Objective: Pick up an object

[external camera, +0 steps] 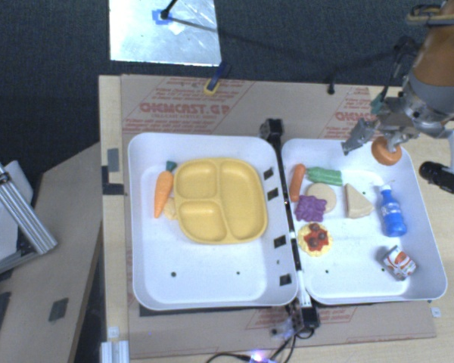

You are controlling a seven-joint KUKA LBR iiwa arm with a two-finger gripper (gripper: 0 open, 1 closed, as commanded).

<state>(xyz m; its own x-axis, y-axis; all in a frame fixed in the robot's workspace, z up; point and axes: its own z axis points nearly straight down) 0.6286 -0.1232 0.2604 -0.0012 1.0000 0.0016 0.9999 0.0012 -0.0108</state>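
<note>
My gripper [378,142] hangs over the far right corner of the right bin [424,278]. An orange ball [387,153] sits directly under it, touching or nearly touching it; a grasp is not visible. Lower in that bin lie a blue bottle [393,212], a beige wedge [356,201], a green piece [324,176], an orange carrot-like piece [296,181], purple grapes [311,209], a beige disc [325,195], a red and yellow round piece [315,238] and a small can [398,262].
The left bin [212,286] bears a yellow divided plate [216,200] with a carrot [161,193] along its left side. A black divider [284,203] runs between the bins. A shiny metal sheet [165,21] lies beyond the bench.
</note>
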